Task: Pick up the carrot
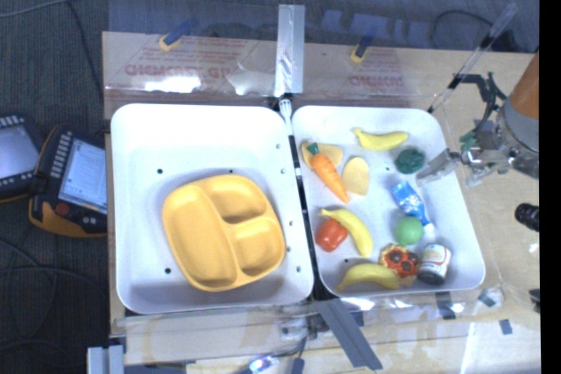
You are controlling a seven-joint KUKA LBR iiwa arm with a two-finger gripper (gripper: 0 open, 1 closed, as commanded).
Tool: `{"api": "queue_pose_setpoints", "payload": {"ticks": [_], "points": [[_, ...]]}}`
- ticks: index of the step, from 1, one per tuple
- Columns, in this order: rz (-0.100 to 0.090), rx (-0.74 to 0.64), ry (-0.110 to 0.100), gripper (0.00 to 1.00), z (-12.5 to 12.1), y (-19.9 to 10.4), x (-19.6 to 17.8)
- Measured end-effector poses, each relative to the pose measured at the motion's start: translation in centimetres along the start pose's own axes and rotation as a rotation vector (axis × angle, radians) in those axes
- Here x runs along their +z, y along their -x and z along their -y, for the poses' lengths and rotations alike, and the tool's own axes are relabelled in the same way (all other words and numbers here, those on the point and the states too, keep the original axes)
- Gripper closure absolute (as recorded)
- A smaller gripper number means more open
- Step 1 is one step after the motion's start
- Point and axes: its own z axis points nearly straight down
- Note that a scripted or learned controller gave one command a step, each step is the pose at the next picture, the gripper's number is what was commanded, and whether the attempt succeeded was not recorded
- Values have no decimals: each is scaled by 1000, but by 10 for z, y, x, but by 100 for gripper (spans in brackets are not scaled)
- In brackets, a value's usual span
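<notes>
White and smooth, the left bin [140, 188] holds a glossy yellow tray [223, 228] with three rounded wells and bare floor around it, while the right bin [456, 215] is crowded with small plastic foods. The tapered orange carrot [328, 174] lies at that bin's upper left, just beside a pale slice [356, 175], above a curved banana [349, 226]. At the frame's right edge the gripper [478, 149] hovers over the rim, partly cut off.

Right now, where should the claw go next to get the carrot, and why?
Probably sideways, toward the left side of the right bin. The claw sits at that bin's right edge, while the carrot lies near the divider, beside a pale yellow piece. It needs to get above the carrot before lowering.
</notes>
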Motion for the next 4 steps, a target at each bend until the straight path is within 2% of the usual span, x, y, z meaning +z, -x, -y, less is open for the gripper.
{"api": "queue_pose_setpoints", "payload": {"ticks": [1,2,3,4], "points": [[0,-33,-1,0,5,-104,64],[2,-139,-2,0,-15,-125,116],[3,-136,12,0,-66,-116,126],[2,-137,14,100,-67,-117,116]]}}
